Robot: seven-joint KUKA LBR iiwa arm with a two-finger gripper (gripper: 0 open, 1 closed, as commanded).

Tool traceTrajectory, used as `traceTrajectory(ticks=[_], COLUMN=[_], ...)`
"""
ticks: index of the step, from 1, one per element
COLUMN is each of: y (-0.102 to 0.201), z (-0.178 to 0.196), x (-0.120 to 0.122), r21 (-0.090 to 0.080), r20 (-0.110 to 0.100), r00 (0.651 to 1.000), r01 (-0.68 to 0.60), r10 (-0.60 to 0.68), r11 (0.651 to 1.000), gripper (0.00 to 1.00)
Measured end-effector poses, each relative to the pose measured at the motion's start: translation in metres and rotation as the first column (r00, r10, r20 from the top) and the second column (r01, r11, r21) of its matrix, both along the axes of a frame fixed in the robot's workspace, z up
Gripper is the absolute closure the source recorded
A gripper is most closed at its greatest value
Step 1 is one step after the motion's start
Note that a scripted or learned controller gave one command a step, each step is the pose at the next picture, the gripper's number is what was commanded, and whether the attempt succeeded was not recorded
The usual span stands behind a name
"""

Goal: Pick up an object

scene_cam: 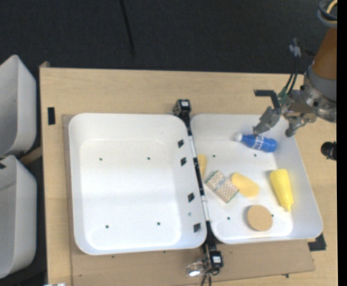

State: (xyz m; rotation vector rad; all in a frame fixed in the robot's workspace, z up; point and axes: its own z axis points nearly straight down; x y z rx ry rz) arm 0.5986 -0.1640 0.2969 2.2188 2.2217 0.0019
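My gripper (279, 124) hangs over the back of the right bin (221, 124), fingers spread open with nothing between them. Just below it lies a blue bottle with a white cap (258, 142), on its side. Further forward in the same bin rest a yellow banana-like piece (282, 188), a yellow oval block (245, 185), a patterned tan square sponge (222, 186) and a round tan disc (260, 218). A small yellow piece (201, 164) leans against the divider.
The left bin (126, 183) stands beside the right one, joined by a black-clipped divider (194, 171). White containers (3, 159) sit off the bench's left edge. The arm's orange band (325, 55) rises at the right.
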Motion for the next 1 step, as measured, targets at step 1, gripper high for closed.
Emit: traceTrajectory(ticks=[1], y=[0.1314], z=[0.0638], x=[0.0082], r21=[0.004], r20=[0.007], r00=[1.000], r01=[-0.015], r10=[0.015], r11=[1.000], gripper=[0.00])
